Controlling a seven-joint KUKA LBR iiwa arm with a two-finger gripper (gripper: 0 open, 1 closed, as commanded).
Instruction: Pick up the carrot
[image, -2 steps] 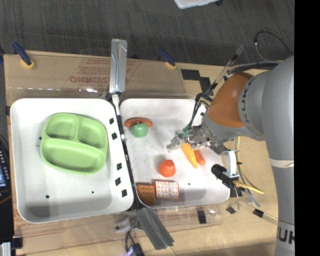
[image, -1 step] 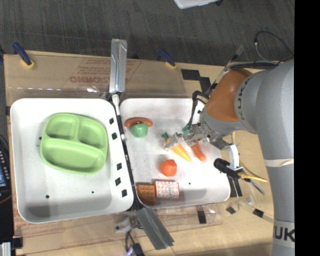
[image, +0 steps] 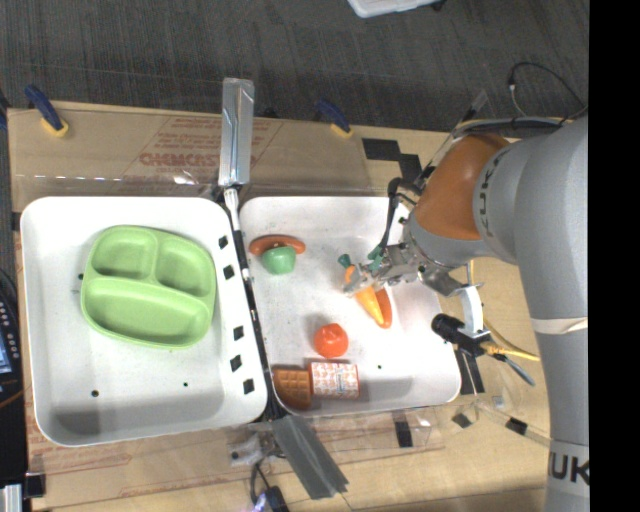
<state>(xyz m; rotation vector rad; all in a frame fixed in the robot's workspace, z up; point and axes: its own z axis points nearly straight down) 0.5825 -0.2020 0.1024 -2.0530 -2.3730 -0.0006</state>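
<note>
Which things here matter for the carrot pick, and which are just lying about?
In the job: orange carrot with green top; hand right over it.

Lying about: green divided plate; red tomato; green and orange toy; patterned can lying on its side.

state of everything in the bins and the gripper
carrot: lying in the right bin, right at the gripper, not seen lifted
gripper: low over the carrot's top end
tomato: resting on the right bin floor
green toy: by the divider, on an orange piece
can: lying on its side at the near wall
green tray: flat in the left bin
</note>
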